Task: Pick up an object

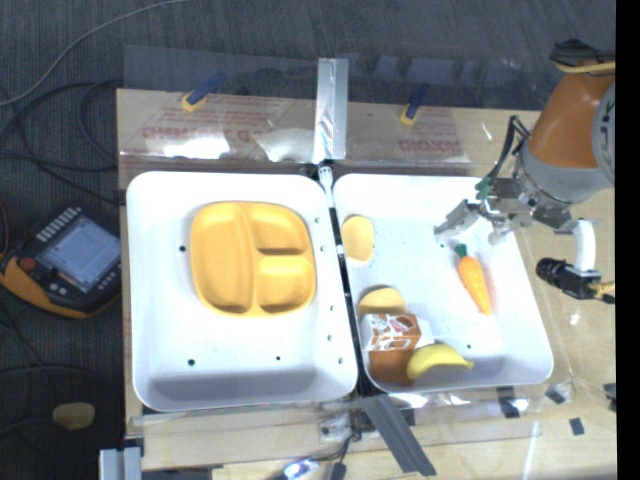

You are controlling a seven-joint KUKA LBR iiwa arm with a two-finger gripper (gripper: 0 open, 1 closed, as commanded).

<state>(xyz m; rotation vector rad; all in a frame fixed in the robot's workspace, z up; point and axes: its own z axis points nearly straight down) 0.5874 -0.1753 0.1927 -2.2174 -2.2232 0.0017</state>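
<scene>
At the 9 o'clock edge of the view a handheld control pendant (pixel 62 260) with an orange rim lies on the dark floor, beside the tabletop (pixel 160 118). The left bin (pixel 160 368) holds a yellow divided tray (pixel 252 258), which sits near the bin's centre with its three compartments bare. A metal divider strip (pixel 331 108) stands at 12 o'clock, between the two bins. The right bin (pixel 520 363) carries the loose items: a pale yellow rounded piece (pixel 358 236) against its 9 o'clock wall, and toward 6 o'clock a tight cluster of a yellow-topped round item (pixel 381 299), a small printed carton (pixel 390 332) touching it, and a banana (pixel 438 361) lying across the carton's lower side. A carrot (pixel 476 282) lies apart from them toward the bin's 3 o'clock side, its green end pointing to 12 o'clock. The gripper (pixel 478 218) hovers just above the carrot's green end, at the bin's 2 o'clock corner, its fingers (pixel 452 220) spread apart with nothing between them; the grey arm with its orange band (pixel 568 128) reaches in from 3 o'clock.
</scene>
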